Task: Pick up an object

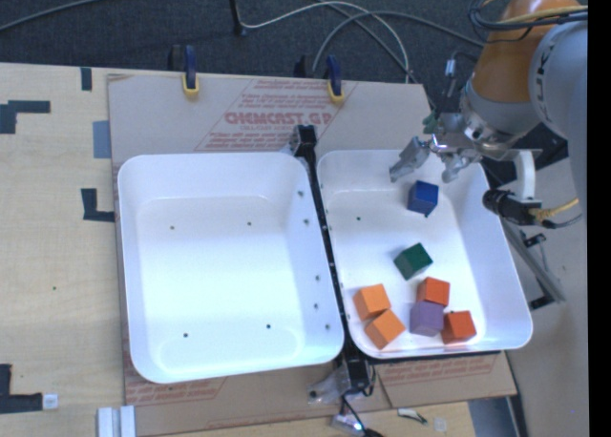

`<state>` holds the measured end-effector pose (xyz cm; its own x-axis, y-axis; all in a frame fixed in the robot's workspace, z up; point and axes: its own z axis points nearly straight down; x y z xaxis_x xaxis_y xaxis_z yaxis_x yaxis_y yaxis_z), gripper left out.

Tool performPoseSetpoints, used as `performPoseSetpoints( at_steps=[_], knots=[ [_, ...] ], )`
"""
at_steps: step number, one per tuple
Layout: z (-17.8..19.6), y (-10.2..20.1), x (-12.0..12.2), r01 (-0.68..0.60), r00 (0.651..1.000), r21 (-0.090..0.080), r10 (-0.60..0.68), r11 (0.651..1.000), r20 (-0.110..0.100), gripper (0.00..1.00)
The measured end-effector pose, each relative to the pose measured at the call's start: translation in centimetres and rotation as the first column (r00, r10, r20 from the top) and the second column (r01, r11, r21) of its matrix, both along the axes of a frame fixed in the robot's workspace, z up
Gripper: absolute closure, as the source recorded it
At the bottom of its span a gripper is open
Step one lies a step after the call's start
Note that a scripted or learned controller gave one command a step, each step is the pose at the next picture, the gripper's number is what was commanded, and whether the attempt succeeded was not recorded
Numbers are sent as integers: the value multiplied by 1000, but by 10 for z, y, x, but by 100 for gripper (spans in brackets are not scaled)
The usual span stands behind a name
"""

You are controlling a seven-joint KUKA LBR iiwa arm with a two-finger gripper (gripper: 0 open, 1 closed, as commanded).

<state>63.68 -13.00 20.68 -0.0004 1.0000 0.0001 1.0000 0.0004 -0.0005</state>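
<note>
end effector spread wide, nothing in it, just above blue block | blue block in right bin, near back wall | green block mid bin | orange + purple blocks at front

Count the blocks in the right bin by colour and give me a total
Orange: 4 —
Blue: 1 —, just below the pincer
Green: 1 —
Purple: 1 —
Total: 7 blocks, all in the right bin
</note>
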Motion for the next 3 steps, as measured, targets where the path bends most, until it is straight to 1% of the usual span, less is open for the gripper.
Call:
performPoseSetpoints(
  at_steps=[1,2,3],
  knots=[
    [-70,-18,-89,4,1000,1,-4,1000,-8,0],
    [-119,3,-107,0,1000,0,0,1000,0,0],
    [-106,3,-107,1,1000,-1,-1,1000,3,100]
  ],
)
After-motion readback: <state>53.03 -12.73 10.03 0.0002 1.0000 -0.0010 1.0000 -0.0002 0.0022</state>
